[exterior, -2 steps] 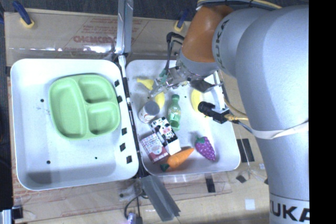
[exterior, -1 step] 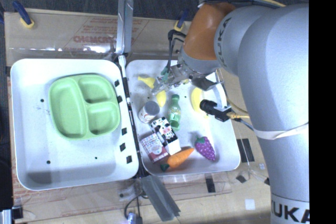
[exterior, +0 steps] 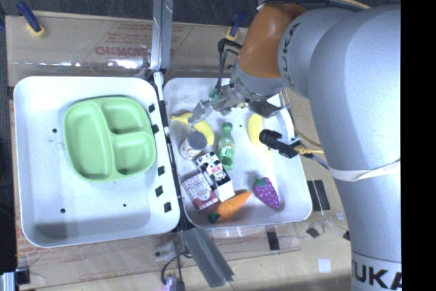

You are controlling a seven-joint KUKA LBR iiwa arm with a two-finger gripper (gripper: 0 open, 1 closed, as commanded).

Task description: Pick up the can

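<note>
grey arm (exterior: 354, 112) over two white bins (exterior: 41, 215) on cardboard-topped bench (exterior: 88, 44), hand (exterior: 208, 105) state unclear

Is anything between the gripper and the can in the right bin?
Nothing visible. The gripper sits just above the small silver-topped can, beside a yellow banana. A green bottle stands to the can's right, apart from it.

One fixed camera looks down, seemingly aslant, on both bins (exterior: 27, 146).
</note>
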